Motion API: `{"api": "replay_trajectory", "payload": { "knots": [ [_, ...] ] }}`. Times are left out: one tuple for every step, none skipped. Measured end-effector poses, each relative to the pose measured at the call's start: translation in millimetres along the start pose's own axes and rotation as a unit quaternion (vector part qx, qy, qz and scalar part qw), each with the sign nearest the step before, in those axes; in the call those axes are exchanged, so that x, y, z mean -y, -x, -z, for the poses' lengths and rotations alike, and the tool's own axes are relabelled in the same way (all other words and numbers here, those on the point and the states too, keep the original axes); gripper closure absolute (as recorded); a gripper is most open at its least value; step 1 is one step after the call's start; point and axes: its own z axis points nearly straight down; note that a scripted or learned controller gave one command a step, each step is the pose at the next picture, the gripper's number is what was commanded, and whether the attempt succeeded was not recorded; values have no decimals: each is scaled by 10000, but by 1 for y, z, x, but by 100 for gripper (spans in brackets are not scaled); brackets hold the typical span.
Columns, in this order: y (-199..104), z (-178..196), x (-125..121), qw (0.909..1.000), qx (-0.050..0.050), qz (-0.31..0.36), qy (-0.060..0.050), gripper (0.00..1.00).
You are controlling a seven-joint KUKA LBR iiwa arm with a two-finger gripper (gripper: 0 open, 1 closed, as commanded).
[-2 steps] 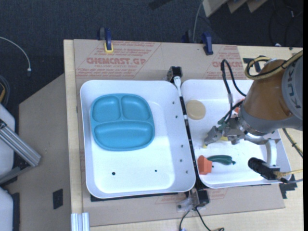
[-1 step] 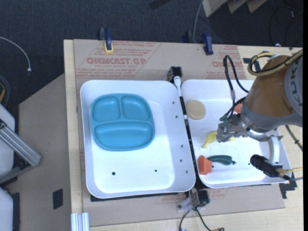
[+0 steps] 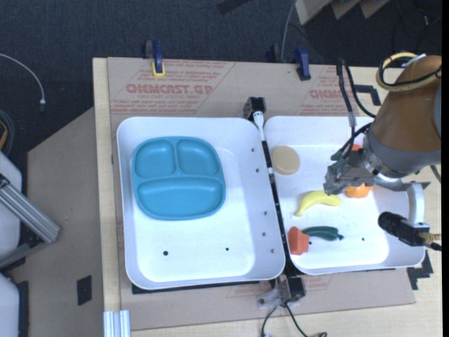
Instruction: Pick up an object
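Here, seen from above at a slant, a worktop [image 3: 210,83] covered in brown cardboard carries two shallow white bins set side by side, their inner edges touching. Two blue clamps [image 3: 158,53] grip the far edge of the cardboard.

The left bin [image 3: 203,262] holds one thing: a light blue plate [image 3: 179,177] with three compartments, lying flat in the far-left part of the bin. The near part of that bin is bare white.

The right bin [image 3: 316,135] holds several small things. A round tan disc [image 3: 285,160] lies flat near the bin's far-left corner. A yellow toy banana [image 3: 317,202] lies near the middle, curving upward at its ends. Nearer the camera, a dark green, elongated piece [image 3: 324,233] lies on its side, and just to its left a small red-orange block [image 3: 299,241] sits against the bin's left wall.

The grey arm [image 3: 410,118], with its broad orange band, reaches in from the right side and hangs over the right bin. Its hand [image 3: 340,180] is low over the middle of that bin, just right of the banana's upper end and close to it. A small orange object [image 3: 359,190] shows just beside the hand on its right, partly hidden by the wrist. Whether the hand is spread or pressed together cannot be told from this angle, and nothing can be seen pinched in it. Every small thing appears to rest on the bin floor.
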Motion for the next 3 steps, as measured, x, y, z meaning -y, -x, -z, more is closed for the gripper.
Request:
{"api": "replay_trajectory", "payload": {
  "knots": [
    [0, 34, -2, 10000, 3, -2, 1, 100],
    [-58, 40, -16, 10000, -14, 26, -16, 100],
    [-121, 33, -25, 10000, -17, 28, -25, 100]
  ]
}}
